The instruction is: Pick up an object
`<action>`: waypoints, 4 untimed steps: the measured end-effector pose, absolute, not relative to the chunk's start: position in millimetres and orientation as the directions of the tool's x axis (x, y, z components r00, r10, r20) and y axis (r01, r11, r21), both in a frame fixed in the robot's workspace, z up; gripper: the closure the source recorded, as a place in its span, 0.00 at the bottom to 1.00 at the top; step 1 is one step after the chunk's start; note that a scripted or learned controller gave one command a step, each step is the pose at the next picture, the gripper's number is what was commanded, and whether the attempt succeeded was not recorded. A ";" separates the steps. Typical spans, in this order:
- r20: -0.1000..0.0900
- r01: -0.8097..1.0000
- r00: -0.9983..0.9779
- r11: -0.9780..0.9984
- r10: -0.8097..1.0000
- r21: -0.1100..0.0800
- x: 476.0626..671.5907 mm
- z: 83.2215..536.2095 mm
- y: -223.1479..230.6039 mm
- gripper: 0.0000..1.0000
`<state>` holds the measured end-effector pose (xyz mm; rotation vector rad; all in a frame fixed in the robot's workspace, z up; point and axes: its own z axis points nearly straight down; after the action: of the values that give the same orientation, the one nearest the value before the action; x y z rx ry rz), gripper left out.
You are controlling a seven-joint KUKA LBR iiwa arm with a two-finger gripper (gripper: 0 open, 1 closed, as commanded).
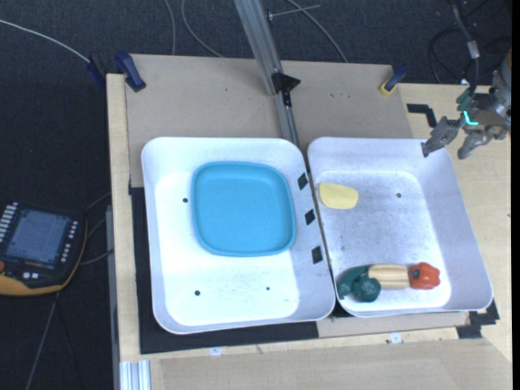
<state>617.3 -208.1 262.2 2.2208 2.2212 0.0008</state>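
My gripper [452,145] hangs at the far right, above the back right corner of the right bin [455,210]. Its two fingers are spread apart with nothing between them. In that bin a pale yellow piece [338,196] lies near the back left. Along the front wall sit a dark green object [359,286], a tan bun-like object [388,276] and a red object [423,275], touching in a row. All of them are well away from the gripper.
The left bin [166,242] holds a blue square plate [243,208]. A metal pole [260,31] slants down to the gap between the bins. Blue and yellow clamps [130,70] sit at the bench's back corners. A handheld pendant [36,242] lies at the left.
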 end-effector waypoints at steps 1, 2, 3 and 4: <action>0.000 1.000 0.000 0.000 1.000 0.001 617.2 262.1 -208.1 0.00; 0.001 1.000 -0.001 0.001 1.000 -0.004 626.4 209.9 -204.5 0.00; 0.001 1.000 0.000 0.000 1.000 -0.005 631.8 150.1 -207.3 0.00; 0.001 1.000 0.000 0.000 1.000 -0.004 630.7 97.5 -206.8 0.00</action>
<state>630.7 -206.8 97.5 2.2238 2.2246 -0.0036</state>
